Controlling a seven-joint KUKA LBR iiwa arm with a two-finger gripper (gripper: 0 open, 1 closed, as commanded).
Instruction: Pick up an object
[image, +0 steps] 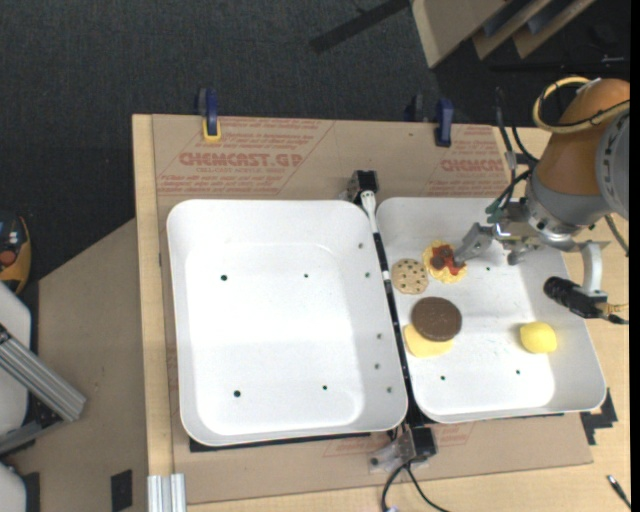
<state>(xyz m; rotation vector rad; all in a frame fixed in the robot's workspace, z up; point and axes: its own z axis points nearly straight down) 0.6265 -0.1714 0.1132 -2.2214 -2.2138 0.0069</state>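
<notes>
The right bin (560, 395) holds several small objects. A yellow and red toy (443, 262) lies near its back left, with a tan speckled disc (408, 275) just left of it. A brown disc (437, 318) rests on a yellow piece (425, 345). A yellow ball-like object (538, 338) sits toward the right. My gripper (518, 268) hangs over the back of this bin, open, with its fingers spread wide. One fingertip (466, 250) is right beside the yellow and red toy. Nothing sits between the fingers.
The left bin (200, 330) stands beside the right one, the two meeting at a dark seam. The grey arm with its orange band (585, 140) comes in from the upper right. Blue clamps (209, 112) hold the cardboard base at the back.
</notes>
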